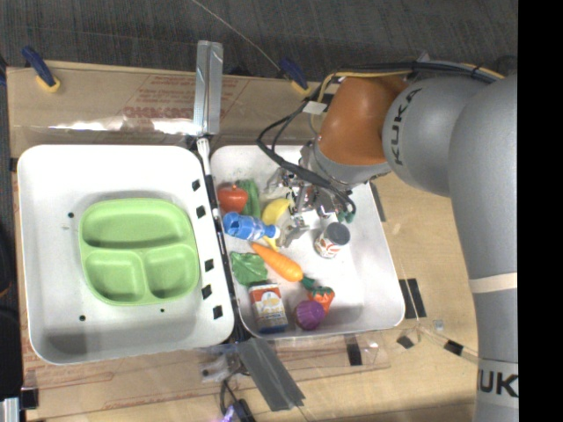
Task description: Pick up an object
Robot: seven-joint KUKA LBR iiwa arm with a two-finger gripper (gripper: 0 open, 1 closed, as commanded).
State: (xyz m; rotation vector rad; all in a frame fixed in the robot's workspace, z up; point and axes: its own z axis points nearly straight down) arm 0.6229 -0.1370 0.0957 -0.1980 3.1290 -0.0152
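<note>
Gripper (303, 211) hung over the right bin (378, 280), finger state impossible to tell beneath the wrist, yellow lemon (275, 210) just left of it, partly hidden, carrot (279, 261) below.

Gripper (303, 211) low in the right bin (378, 275), among toy food beside a yellow lemon (275, 211).

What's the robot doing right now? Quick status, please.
Hand low in right bin, over the toy food. Nearest: yellow lemon, blue bottle, small can. Nothing seen held. Green tray in left bin.
</note>
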